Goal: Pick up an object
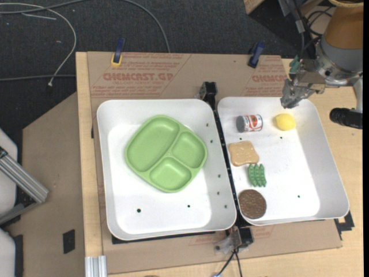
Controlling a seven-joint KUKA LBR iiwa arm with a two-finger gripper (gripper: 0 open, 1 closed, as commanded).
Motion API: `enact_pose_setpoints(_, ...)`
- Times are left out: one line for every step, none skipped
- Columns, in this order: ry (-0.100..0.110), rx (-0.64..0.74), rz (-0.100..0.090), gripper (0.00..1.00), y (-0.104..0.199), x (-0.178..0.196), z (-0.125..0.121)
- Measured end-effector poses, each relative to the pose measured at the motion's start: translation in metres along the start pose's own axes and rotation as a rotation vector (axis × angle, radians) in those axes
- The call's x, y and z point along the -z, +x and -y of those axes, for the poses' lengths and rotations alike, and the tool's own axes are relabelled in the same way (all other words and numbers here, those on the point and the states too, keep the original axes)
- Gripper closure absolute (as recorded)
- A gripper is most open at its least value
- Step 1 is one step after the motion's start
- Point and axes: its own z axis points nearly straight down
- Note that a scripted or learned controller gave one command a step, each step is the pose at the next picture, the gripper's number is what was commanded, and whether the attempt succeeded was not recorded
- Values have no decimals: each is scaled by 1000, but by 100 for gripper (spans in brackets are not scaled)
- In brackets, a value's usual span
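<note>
1. Tool [290,101] first: we find it poised over the far edge of the right bin [328,172], just above and beside the yellow ball [285,122]. Nothing sits between its fingers; whether they are spread or closed we cannot tell at this angle.
2. Left bin [115,172]: we record one green divided plate [166,153], three compartments, lying flat near the middle. We judge it a poor candidate for a two-finger pinch, being broad and shallow.
3. Divider zone: a black clamp [208,90] at the far side and another fitting at the near side appear to hold the two bins together, which would explain their flush seating.
4. Right bin, left portion: a small can [249,123] lies on its side, its label red and white, wording too small to read. Near it lie a tan toast slice [243,153], a green ridged item [257,175] and a brown round disc [252,203] at the near rim. All are apart from one another.
5. Right bin, far side: the yellow ball rests alone, closest to the tool; we judge it the likely target.
6. Writing: the cardboard sheet [173,74] covering the worktop carries red print, which appears to read "CHEMCAST GP", repeated behind the right bin. Blue clips [119,51] pin the far edge.
</note>
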Motion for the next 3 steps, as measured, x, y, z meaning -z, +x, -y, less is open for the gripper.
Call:
enact_pose_setpoints(0,0,0,100,52,-13,8)
enact_pose_setpoints(0,-1,1,100,106,-14,33)
enact_pose_setpoints(1,-2,1,100,147,-24,44)
